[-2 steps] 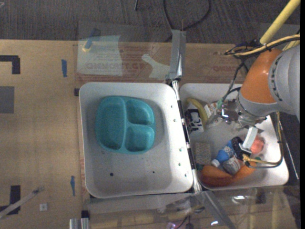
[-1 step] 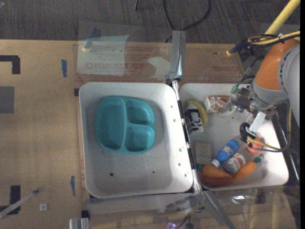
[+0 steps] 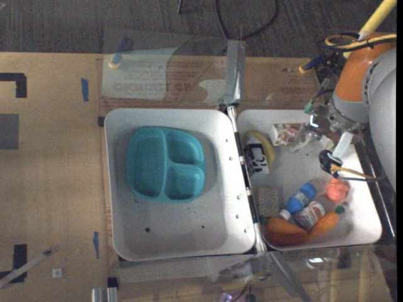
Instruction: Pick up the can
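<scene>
Approach seemed to be the step in hand. The can, a small grey one with a dark label, lay on its side near the near edge of the right bin, touching the blue bottle on its far-left side and wedged between 2 orange vegetables: the larger orange piece to its left and the carrot to its right. A pink ball sat just beyond it. The tool hovered over the far part of the same bin, near a small printed packet, well apart from the can; whether it was released or clenched could not be told. The next move probably called for travelling toward the near edge, lining up across the can's narrow width, and descending without nudging its neighbours. The left bin held a teal divided plate.
</scene>
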Tool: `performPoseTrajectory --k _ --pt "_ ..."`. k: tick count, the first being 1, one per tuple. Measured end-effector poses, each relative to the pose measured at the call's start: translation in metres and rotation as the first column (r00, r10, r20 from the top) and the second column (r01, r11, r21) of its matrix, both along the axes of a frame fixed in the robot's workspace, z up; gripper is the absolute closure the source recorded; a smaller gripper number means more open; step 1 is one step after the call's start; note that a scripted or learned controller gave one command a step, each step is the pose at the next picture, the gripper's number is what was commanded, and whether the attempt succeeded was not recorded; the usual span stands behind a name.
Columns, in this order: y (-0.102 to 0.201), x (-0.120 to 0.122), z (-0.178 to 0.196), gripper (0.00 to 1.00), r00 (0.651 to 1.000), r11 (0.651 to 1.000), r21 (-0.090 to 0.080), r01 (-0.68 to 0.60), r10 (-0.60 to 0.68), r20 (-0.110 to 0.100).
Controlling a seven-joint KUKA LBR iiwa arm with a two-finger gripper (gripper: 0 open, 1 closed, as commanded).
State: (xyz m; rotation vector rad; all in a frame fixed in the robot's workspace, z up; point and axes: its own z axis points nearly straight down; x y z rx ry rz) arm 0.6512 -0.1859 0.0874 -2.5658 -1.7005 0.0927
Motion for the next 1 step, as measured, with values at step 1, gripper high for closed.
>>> performPoseTrajectory --k 1 --pt "0.0155 -0.0034 0.0008 0.0 0.986 0.986 -0.027 0.167 -0.167 -0.002"
